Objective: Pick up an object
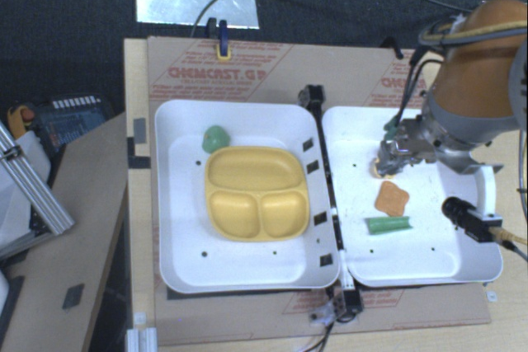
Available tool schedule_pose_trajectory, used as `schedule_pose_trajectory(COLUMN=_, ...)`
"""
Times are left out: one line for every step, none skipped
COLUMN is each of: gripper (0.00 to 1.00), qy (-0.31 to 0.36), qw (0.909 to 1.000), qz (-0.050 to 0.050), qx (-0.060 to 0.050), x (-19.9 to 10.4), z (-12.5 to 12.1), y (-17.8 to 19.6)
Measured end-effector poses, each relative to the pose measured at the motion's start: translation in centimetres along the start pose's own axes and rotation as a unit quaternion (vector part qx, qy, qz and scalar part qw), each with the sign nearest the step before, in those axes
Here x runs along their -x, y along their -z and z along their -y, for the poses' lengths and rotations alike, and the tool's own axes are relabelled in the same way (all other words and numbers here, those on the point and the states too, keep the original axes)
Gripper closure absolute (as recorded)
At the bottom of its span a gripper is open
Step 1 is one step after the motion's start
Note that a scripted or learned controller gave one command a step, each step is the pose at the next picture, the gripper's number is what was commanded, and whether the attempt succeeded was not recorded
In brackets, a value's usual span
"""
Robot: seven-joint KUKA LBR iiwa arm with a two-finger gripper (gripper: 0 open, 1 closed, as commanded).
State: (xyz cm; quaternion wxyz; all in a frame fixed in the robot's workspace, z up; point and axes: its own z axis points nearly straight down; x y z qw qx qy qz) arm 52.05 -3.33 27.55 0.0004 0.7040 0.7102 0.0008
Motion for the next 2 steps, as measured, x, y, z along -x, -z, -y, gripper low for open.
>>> schedule_pose_trajectory(gripper=1.00, qy=0.000, qw=1.0000, qz=-0.001, qx=-0.001, x=-5.5, z=0.4, y=-2.1)
schedule_pose_trajectory(gripper=1.00, qy=0.000, qw=1.0000, qz=0.000, qx=0.000, x=-11.0, z=0.4, y=-2.0)
